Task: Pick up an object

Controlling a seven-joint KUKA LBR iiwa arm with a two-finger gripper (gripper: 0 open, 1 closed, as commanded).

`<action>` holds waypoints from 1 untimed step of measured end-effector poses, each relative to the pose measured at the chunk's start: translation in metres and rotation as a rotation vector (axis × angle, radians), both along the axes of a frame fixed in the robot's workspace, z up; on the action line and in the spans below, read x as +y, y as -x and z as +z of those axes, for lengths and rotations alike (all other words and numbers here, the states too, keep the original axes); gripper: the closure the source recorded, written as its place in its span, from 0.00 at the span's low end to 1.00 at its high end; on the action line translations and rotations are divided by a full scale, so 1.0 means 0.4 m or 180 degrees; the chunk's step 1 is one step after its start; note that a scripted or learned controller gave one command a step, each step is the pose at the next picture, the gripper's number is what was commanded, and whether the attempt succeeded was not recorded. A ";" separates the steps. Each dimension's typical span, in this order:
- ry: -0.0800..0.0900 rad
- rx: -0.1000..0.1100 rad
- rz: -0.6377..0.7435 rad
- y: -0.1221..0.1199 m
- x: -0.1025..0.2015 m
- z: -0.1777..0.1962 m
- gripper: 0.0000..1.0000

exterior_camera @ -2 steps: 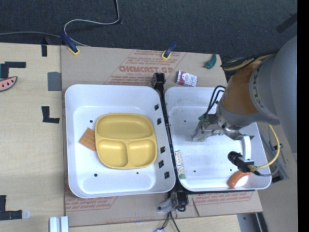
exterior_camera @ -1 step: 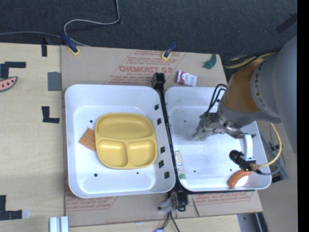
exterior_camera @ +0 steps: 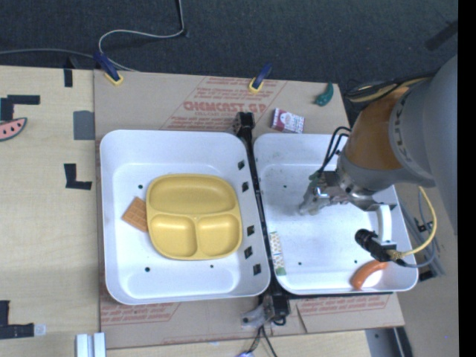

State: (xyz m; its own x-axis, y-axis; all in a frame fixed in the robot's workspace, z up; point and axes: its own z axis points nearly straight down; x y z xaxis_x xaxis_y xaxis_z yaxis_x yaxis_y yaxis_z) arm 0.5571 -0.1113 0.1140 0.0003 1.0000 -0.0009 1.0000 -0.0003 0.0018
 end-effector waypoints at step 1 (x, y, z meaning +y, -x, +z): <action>-0.0005 0.0003 0.0001 0.000 0.002 0.023 1.00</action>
